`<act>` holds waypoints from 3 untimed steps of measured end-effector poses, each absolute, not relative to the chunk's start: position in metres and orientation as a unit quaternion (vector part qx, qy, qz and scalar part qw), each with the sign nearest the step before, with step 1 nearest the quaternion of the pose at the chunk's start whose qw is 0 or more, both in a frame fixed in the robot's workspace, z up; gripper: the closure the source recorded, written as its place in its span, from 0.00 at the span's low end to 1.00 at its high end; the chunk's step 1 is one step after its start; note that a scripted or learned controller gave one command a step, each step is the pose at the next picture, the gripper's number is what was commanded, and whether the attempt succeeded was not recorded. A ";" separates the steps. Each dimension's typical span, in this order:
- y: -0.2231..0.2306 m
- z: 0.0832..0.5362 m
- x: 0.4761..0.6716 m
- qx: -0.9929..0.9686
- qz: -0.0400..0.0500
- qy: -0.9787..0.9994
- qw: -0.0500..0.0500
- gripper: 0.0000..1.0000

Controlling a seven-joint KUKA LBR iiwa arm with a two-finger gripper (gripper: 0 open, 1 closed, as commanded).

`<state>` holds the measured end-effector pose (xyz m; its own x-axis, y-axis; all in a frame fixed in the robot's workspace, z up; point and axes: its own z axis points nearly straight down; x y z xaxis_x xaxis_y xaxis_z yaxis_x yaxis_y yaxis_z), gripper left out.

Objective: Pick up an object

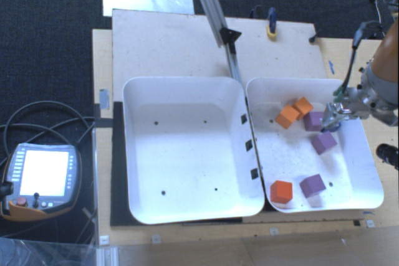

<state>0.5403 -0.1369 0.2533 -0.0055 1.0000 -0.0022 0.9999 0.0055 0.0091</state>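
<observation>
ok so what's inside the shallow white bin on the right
The right-hand shallow white bin holds six small blocks: three orange and three purple. The gripper hangs over the upper purple ones, covering whatever lies directly beneath it.

Taking the right bin (368, 196) as landmark, the left bin (134, 196) lies just beside it on its left, six blocks lie inside it, two touching (294, 112) at its rear, two (319, 131) near its middle beneath the gripper (330, 121), two (298, 189) by its front wall.
</observation>
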 end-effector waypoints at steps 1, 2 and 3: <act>-0.083 0.253 0.544 0.703 0.002 0.711 0.000 1.00; -0.030 0.259 0.563 0.703 0.002 0.711 0.000 1.00; 0.023 0.256 0.586 0.703 0.002 0.711 0.000 1.00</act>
